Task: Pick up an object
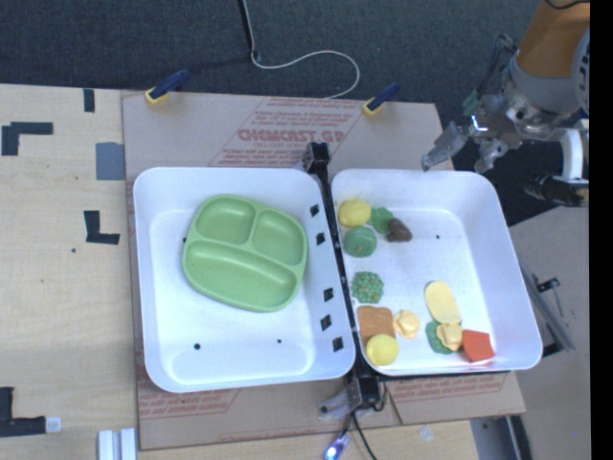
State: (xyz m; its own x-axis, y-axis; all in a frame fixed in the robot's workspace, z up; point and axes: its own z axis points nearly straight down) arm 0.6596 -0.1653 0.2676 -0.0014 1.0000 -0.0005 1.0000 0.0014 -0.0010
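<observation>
The gripper (pixel 463 149) hangs at the upper right of the frame, just beyond the far rim of the right bin (pixel 498 257), below the arm's orange band (pixel 554 27). Its two fingers are spread apart with nothing between them, one tip pointing toward the left and the other toward the bin's corner. It is well above the toys and touches none of them.

The things it could pick all lie in the right bin, mostly along its left wall and near its lower edge. A yellow ball (pixel 353 212) sits at the top of that row, touching a green round piece (pixel 360 242) below it; a dark brown lump (pixel 397 229) lies just beside them. Lower down are a green broccoli piece (pixel 367 286), an orange block (pixel 374 318) and a second yellow ball (pixel 381 350). Toward the lower right lie a pale yellow oval (pixel 442 302) and a red block (pixel 478 345). The left bin (pixel 153 257) bears only a green divided plate (pixel 245 251).

Several risks seem likely from here. The toys crowd together, so fingers coming down on one may knock its neighbour or close on two at once. The balls would probably roll away from a glancing touch. Pieces hard against the divider between the bins leave little room for a finger on that side, and a descent there could strike the wall. The flat oval may be too low to grip.
</observation>
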